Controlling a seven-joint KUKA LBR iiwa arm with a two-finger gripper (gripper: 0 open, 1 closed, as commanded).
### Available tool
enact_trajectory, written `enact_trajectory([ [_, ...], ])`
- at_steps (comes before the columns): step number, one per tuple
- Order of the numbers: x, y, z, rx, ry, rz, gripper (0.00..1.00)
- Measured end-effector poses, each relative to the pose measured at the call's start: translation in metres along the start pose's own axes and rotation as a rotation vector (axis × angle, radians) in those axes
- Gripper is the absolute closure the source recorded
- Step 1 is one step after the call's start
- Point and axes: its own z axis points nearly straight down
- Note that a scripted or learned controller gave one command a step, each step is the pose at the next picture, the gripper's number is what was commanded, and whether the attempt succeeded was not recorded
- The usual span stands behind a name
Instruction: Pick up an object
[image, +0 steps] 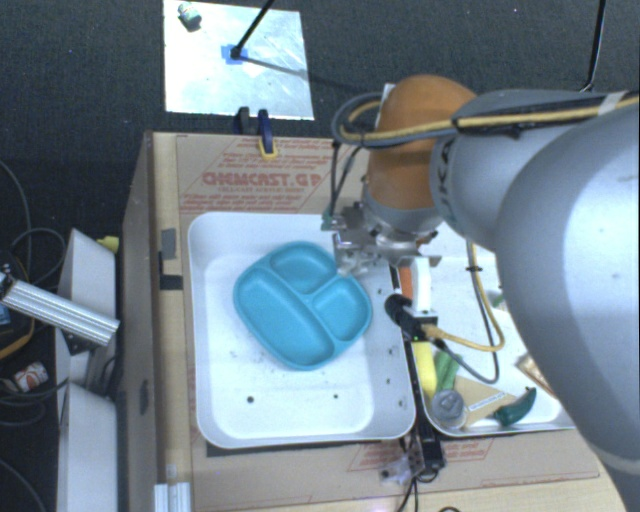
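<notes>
Right bin (478, 425) mostly behind arm (540, 180)

A robotics lab or test cell is indicated. A large grey industrial arm (560, 210) with an orange band (415, 130) is mounted over two white bins (215, 300), which are set on a cardboard sheet (250, 170). Loose cables (20, 250), clamps (265, 130) and dark carpet (70, 100) are seen around the surface.

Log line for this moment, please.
end effector at blue divided plate's upper-right rim | plate in left bin | grasp unconfirmed
</notes>
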Motion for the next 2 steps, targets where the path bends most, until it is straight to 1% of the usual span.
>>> enact_trajectory([
  [1, -0.036, 0.005, 0.000, 0.000, 0.000, 0.000, 1.00],
  [2, -0.068, -0.015, -0.035, -0.001, 0.000, 0.000, 1.00],
])
